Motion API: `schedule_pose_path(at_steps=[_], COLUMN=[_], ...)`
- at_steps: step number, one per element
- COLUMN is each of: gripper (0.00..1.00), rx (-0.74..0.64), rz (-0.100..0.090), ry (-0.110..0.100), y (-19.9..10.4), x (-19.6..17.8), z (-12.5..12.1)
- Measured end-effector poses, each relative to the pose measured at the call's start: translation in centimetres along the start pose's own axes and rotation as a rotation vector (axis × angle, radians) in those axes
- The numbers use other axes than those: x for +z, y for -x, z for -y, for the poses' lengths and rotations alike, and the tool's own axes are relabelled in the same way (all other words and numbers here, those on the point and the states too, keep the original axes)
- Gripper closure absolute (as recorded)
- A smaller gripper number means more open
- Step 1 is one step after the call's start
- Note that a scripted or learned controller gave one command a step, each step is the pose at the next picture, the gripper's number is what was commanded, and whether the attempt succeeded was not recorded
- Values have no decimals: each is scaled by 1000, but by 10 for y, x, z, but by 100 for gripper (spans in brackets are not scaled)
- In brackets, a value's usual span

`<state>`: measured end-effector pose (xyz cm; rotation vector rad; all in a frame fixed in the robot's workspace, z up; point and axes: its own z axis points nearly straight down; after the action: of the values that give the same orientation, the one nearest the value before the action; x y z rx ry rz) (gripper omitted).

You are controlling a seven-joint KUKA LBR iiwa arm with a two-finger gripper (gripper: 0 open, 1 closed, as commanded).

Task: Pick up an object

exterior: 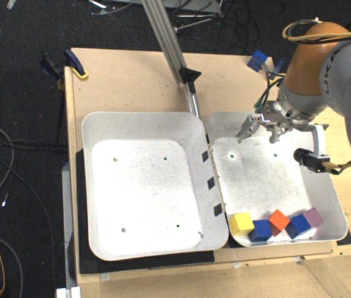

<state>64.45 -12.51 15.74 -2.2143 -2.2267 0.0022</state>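
Note:
Several small blocks lie along the near edge of the right bin (268, 172): a yellow block (242, 222), a blue block (261, 230), an orange block (279, 220), a second blue block (298, 225) and a purple block (312, 216). My gripper (261, 131) hangs over the far part of the right bin, well away from the blocks. Its two grey fingers are spread apart with nothing between them.
The left bin (141, 182) sits beside the right one, joined by black clips at the shared rim. A slanted metal pole (166, 33) crosses above the bench at the back. A black clamp with a yellow tip (70, 64) sits at the far-left corner.

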Motion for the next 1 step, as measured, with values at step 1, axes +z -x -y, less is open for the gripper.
schedule_pose_path(at_steps=[1], gripper=[0], rx=[6], rz=[-1], ry=[-2], y=[-22], x=[65], z=[44])
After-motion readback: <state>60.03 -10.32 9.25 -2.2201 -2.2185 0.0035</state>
